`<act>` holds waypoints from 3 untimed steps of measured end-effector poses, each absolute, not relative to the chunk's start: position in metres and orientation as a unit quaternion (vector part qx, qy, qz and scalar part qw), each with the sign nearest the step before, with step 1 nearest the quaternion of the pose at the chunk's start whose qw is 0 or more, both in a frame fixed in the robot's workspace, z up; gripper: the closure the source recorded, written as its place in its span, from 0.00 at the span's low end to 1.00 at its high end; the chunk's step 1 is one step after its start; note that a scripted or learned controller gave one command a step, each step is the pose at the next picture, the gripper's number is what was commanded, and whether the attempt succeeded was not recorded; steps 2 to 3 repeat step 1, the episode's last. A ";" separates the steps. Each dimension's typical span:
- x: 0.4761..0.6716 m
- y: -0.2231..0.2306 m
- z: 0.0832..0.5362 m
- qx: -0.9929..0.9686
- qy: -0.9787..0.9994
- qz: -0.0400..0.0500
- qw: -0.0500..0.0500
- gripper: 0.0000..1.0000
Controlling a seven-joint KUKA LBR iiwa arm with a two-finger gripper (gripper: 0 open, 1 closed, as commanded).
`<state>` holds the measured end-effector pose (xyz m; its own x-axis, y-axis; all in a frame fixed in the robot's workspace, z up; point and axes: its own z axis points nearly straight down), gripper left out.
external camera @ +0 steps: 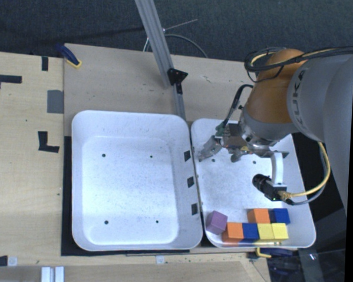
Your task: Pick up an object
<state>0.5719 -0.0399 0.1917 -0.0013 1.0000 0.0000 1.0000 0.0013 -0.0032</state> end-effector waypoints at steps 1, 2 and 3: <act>0.555 0.071 0.191 -0.703 -0.711 0.000 0.002 0.00; 0.555 0.071 0.191 -0.703 -0.711 0.000 0.002 0.00; 0.555 0.071 0.191 -0.703 -0.711 0.000 0.002 0.00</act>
